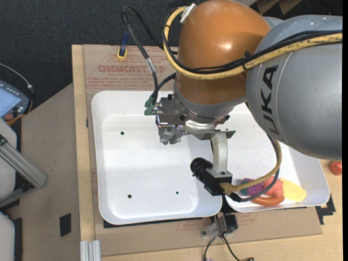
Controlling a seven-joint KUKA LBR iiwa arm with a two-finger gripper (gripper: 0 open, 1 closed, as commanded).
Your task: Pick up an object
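Camera view: arm (261,80) bends over left bin (114,162)

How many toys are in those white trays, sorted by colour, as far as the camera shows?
Arm hides much of the right bin; visible there:
Yellow: 1
Red-pink: 1
Orange: 1
Purple, partly hidden: 1
Left bin: 0
Total: 4 visible, plus an orange bit at the frame's right edge, unclear what.
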